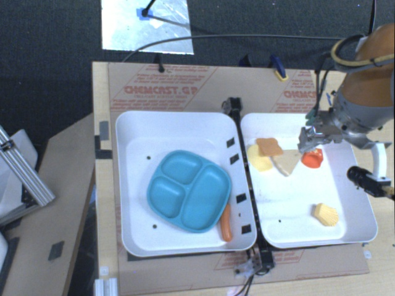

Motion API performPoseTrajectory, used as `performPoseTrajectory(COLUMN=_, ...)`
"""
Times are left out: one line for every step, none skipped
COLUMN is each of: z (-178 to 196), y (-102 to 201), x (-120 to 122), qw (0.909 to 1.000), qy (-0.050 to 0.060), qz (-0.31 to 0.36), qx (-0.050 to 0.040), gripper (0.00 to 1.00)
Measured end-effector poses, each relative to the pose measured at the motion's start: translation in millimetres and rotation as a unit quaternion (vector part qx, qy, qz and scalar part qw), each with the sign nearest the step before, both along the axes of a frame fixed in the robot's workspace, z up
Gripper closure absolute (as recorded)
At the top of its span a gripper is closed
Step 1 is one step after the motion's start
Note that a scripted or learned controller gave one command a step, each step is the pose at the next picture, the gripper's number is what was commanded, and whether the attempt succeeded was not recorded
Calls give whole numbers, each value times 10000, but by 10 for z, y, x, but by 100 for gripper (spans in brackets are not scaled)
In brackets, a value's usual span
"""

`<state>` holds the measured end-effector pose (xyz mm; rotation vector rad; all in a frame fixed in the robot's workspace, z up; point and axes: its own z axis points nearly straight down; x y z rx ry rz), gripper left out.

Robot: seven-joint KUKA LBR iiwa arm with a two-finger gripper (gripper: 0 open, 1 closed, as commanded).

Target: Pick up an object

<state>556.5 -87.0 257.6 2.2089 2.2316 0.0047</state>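
Note:
In the right bin lie a red piece, a beige wedge, an orange-brown slab, a pale yellow lump and a yellow ridged piece. My gripper hangs at the bin's upper right, directly above the red piece and partly covering its top edge. The beige wedge lies just left of the gripper. I cannot see whether the gripper touches the red piece.
The left bin holds a blue divided plate and an orange sausage-shaped piece by its right wall. Black clips line the divider between the bins. A black arm part sticks out over the right bin's right side.

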Motion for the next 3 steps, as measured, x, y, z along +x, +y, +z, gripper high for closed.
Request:
performPoseTrajectory(z=30, y=579, x=100, qw=10000, qy=-1, qz=-1, qx=-1, gripper=100)
performPoseTrajectory(z=-56, y=1135, x=330, qw=10000, qy=0, qz=2, qx=1, gripper=100)
performPoseTrajectory(z=-221, y=1633, x=433, qw=10000, qy=9, qz=-4, qx=1, gripper=100)
